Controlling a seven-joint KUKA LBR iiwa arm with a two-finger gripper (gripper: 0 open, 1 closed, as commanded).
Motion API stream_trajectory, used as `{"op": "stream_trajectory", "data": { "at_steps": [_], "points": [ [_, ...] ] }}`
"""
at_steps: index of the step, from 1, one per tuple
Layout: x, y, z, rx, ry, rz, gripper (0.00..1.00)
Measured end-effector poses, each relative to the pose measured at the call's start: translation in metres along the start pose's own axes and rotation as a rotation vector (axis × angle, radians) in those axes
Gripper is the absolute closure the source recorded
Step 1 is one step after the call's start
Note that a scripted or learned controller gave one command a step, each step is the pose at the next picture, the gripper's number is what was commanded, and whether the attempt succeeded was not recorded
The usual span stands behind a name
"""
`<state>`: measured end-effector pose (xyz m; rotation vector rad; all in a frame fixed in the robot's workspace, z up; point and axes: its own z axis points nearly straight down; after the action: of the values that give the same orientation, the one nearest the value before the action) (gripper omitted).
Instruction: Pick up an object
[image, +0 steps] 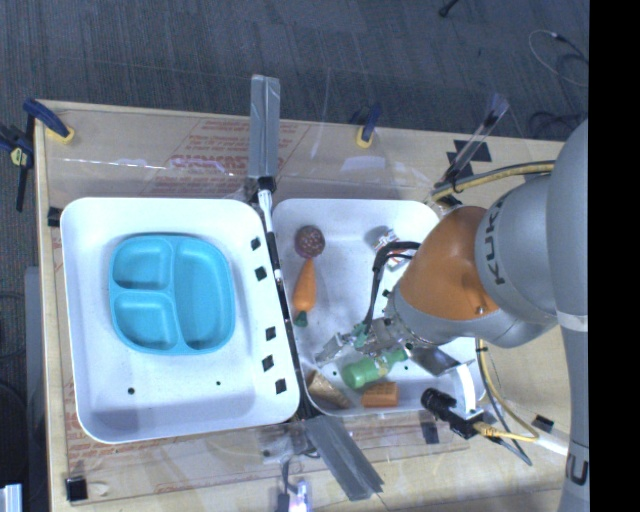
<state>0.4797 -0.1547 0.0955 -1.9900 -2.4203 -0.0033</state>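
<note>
i hang low in the right bin (345, 222), lower middle of the frame, my gripper (368, 345) just above a green bottle (362, 372) (orange block (380, 397) beside it). how far my jaws are parted, i cannot tell. a carrot (305, 286) lies up-left of me; a blue divided plate (173, 292) fills the left bin (90, 400).

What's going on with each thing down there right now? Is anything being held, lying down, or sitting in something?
Blue divided plate: lying flat in the left bin.
Carrot: lying loose in the right bin.
Dark red ball: resting just above the carrot's tip.
Green object: lying under the gripper; held or not, can't tell.
Orange block: lying by the bin's near wall.
</note>
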Motion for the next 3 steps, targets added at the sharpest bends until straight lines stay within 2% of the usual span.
{"op": "stream_trajectory", "data": {
  "at_steps": [1,2,3],
  "points": [
    [-0.036,0.048,-0.026,0.002,-0.004,0.229,0.0],
    [0.0,0.102,-0.003,-0.012,-0.022,0.109,0.0],
    [-0.078,0.143,0.006,0.003,-0.005,0.19,0.0]
  ]
}}
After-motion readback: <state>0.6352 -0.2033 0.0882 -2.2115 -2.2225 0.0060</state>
